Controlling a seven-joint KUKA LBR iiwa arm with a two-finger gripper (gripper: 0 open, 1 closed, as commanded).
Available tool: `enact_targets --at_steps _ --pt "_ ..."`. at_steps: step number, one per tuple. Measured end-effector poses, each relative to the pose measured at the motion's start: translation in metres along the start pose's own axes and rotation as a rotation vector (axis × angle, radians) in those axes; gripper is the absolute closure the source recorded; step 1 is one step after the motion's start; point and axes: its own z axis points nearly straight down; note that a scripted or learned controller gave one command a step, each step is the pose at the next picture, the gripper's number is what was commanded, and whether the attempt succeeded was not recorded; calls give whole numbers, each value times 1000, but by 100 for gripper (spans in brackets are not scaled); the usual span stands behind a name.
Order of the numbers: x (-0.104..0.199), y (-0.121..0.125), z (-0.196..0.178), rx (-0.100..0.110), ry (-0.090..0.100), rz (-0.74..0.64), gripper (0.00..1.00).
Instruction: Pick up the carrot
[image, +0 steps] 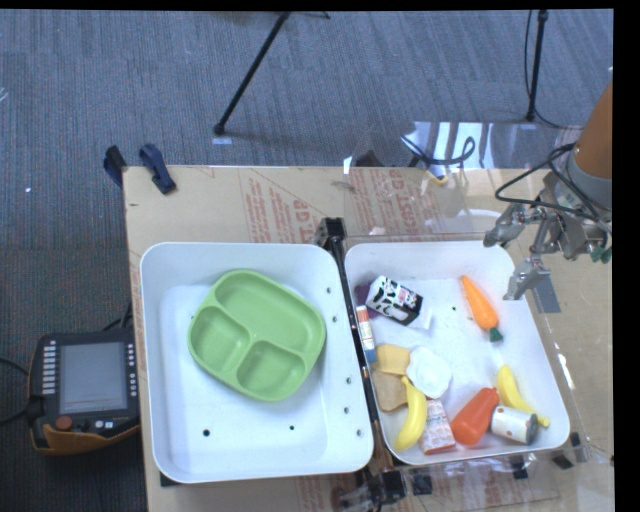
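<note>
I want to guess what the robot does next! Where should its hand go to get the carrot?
Probably a short move left and down. The end effector hangs over the right bin's far right edge, and the carrot lies just left of it on bare floor, apart from the other food.

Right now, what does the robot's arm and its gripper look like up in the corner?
At the right edge an orange part of the arm shows, with grey below it. Dark cables loop from there across to the gripper, a cluster of grey metal parts and brackets ending in a pale, flat finger hanging over the right bin. I can see no markings or labels on it.
</note>
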Motion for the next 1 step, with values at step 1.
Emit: enact_targets --at_steps 1 --pt "7 10 132 -5 15 -5 0"
